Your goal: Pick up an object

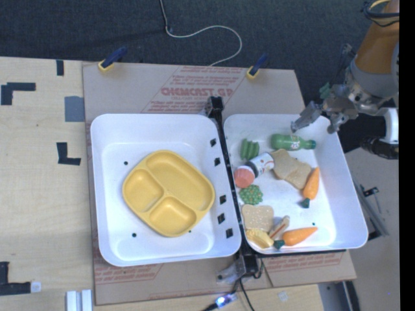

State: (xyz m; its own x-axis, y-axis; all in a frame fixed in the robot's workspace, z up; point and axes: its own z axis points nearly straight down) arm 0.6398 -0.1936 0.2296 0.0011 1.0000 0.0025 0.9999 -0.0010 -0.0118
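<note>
Green bottle point(293, 142) lies in the right bin point(350, 193) near its far edge, unlifted. My tool point(316, 119) hovers just above it, spread wide and grasping nothing; picking remains.

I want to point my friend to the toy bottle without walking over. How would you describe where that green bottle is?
Look at the right-hand white bin, the one crowded with toy food beside the bin holding the yellow tray. Near its far edge, just below the robot's tool, lies the green bottle on its side. It is long and smooth with a white band, unlike the stubby green pepper to its left.
</note>
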